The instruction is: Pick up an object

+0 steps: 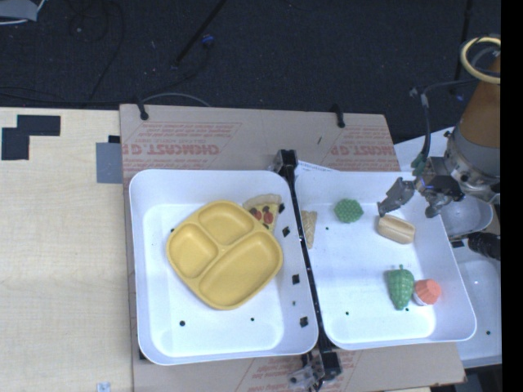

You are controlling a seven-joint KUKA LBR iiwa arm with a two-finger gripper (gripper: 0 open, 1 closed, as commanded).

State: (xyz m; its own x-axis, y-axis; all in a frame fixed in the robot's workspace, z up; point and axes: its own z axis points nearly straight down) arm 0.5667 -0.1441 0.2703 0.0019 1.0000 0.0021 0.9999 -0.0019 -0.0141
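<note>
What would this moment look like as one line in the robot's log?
hand: above right bin's far edge | nearest: tan bread-roll toy | held: nothing seen | left bin: yellow sectioned plate

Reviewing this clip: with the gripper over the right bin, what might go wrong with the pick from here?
1. The gripper hovers above the tan bread roll, near the right bin's far wall; a descent could land off-centre and just nudge the roll.
2. The roll looks rounded and smooth, so it may slip out.
3. The green strawberry touches the orange piece; reaching there could disturb both.
</note>
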